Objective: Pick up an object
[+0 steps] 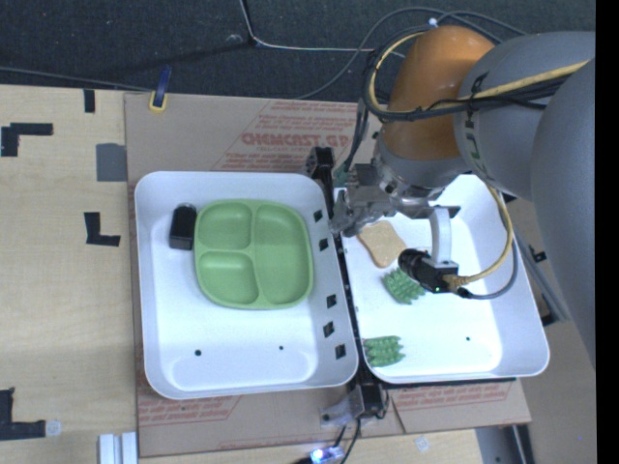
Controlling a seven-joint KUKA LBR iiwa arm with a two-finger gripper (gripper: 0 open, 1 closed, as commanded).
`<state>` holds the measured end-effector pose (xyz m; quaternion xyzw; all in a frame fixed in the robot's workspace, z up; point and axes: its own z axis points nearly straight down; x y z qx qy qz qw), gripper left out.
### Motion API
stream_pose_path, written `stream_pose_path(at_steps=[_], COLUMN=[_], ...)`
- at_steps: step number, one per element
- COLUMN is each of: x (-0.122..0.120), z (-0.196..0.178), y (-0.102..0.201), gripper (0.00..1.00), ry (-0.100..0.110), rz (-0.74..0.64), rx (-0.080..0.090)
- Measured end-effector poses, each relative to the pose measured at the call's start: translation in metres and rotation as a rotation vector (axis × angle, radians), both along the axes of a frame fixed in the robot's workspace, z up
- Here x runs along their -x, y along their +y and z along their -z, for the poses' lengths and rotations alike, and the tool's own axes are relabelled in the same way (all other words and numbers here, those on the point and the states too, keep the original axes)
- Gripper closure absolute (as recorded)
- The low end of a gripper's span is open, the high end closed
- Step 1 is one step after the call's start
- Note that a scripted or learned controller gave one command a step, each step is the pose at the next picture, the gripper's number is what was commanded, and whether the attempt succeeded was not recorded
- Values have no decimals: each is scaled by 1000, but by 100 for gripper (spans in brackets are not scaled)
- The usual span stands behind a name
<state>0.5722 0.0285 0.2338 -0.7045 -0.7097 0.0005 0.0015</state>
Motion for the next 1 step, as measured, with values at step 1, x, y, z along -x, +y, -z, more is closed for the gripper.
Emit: stream_pose_path(at_steps=[1], x=[12], z=[3], y=[50], gripper=[100], ry=[0], rz=[1], rx=[1])
